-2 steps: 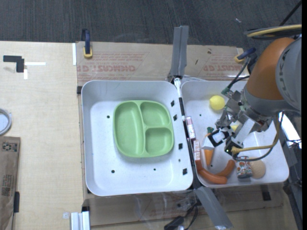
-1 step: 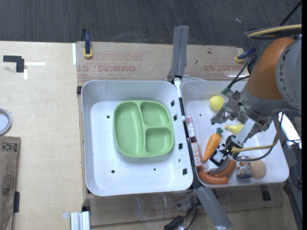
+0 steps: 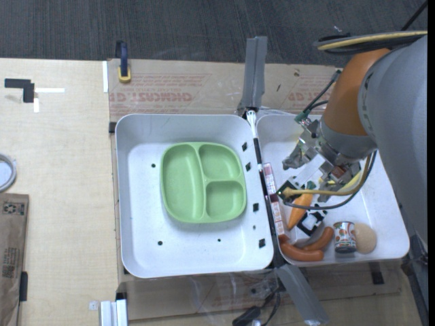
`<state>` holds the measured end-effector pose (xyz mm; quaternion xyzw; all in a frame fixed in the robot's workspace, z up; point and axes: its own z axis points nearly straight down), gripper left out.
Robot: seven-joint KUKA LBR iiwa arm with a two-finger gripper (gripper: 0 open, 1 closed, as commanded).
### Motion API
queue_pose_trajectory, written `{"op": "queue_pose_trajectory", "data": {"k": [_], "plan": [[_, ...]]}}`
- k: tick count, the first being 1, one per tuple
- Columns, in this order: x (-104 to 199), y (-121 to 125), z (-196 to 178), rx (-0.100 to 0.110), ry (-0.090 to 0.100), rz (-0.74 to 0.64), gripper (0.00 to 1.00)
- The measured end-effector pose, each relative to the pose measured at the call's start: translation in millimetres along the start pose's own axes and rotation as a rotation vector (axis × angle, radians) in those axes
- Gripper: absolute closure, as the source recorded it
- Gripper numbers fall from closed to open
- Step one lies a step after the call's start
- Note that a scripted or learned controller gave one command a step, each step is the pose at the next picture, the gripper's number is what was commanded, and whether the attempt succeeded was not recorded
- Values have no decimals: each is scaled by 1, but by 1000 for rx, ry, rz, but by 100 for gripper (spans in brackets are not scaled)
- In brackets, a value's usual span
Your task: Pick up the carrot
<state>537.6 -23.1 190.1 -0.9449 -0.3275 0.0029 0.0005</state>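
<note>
The carrot [image 3: 296, 212] is a short orange piece lying in the right bin [image 3: 387, 209], near its left wall. My gripper [image 3: 301, 201] hangs low over it, on the grey arm with the orange band that comes in from the right. Its two dark fingers stand apart on either side of the carrot, one at the upper left [image 3: 288, 185] and one at the lower right [image 3: 315, 217]. The gripper is open and the carrot still rests on the bin floor. The wrist and its cables hide the carrot's top end.
Two reddish sausages [image 3: 307, 247], a small can [image 3: 344, 237] and a beige rounded thing [image 3: 366, 238] lie along the right bin's front edge. The left bin [image 3: 136, 202] holds a green divided plate [image 3: 202, 182]. A divider wall [image 3: 262, 182] separates the bins.
</note>
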Motion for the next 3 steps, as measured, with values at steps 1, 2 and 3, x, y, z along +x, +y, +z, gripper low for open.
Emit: {"op": "queue_pose_trajectory", "data": {"k": [1, 2, 3], "plan": [[-61, 43, 98, 2, 0, 105, 0], [-61, 44, 88, 3, 1, 106, 100], [-46, 38, 0, 0, 0, 45, 100]]}}
